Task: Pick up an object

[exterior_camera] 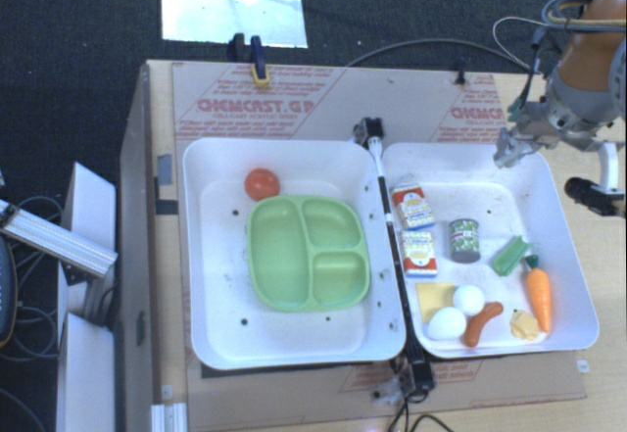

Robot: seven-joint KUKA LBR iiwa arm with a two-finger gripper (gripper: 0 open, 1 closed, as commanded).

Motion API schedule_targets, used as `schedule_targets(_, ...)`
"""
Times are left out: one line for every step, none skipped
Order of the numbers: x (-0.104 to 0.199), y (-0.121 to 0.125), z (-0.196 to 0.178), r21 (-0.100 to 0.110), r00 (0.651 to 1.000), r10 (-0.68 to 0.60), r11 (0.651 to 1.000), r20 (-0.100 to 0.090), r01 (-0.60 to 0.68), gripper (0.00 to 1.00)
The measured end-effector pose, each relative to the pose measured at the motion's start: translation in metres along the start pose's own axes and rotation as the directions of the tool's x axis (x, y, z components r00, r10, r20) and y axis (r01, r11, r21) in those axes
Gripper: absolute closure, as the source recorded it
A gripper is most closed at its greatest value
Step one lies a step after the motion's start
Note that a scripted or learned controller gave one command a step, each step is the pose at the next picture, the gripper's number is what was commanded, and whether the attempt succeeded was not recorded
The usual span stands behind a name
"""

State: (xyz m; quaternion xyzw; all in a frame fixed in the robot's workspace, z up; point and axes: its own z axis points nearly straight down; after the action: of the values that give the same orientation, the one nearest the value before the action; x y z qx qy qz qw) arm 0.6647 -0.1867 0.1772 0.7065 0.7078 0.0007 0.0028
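Underneath, the bench (294, 92) is covered by printed cardboard and stands on dark carpet, a pale sheet lying beyond it. Two white bins sit side by side: the left bin (220, 322) holds a green divided tray (307, 252) and a red ball (262, 183). The pincer (511, 148) hangs over the right bin's (568, 268) far corner, well apart from the carrot (538, 293), green can (464, 239) and eggs (457, 312). Whether it is spread, I cannot tell.
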Motion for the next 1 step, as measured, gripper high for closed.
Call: schedule_targets(0.0013, 0.0, 0.0009, 0.001, 1.0, -0.001, 1.0, -0.001, 0.001, 0.0)
